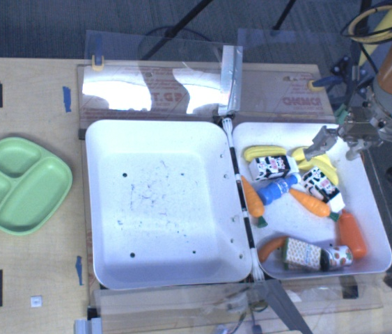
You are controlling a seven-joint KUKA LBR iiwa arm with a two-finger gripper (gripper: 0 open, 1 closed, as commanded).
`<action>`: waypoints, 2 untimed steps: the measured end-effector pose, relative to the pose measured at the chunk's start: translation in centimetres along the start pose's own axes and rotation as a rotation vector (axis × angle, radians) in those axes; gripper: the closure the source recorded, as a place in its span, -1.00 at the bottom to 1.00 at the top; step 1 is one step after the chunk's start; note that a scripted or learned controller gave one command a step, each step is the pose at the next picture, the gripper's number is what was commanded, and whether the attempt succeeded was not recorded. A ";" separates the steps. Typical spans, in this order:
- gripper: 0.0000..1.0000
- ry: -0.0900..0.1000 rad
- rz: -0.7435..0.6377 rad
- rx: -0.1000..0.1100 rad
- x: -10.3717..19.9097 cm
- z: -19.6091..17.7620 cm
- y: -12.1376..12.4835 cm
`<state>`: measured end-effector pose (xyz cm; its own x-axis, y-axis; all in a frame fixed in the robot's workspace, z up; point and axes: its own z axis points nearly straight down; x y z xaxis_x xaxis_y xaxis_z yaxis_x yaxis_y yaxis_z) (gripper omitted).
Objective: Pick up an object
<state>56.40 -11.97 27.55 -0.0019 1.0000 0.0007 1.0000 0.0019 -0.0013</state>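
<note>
The right bin (380,245) holds several toys. Two yellow bananas (264,152) (323,164) lie at the back, with two cow-patterned cartons (271,166) (319,182) beside them. A blue bottle (280,189) and orange carrots (251,199) (312,204) (351,234) lie mid-bin. A labelled bottle (314,256) lies on its side at the front. My gripper (336,146) hangs open above the bin's back right, over the right banana, with nothing between its fingers (318,144).
The left bin (161,200) sits beside the right one, with a raised divider between them. A green compartment plate (20,184) lies on the bench at the far left. Clear panels stand behind the bins. Cables and stand legs are at the back right.
</note>
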 end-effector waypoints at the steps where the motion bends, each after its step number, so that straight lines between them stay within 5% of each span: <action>1: -1.00 -0.001 -0.095 -0.001 -2.4 8.9 -6.0; 2: -1.00 -0.016 -0.147 -0.038 -4.1 16.3 -0.1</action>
<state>56.26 -16.03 11.27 -0.1475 0.9889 -0.0175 0.9883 0.1481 0.0357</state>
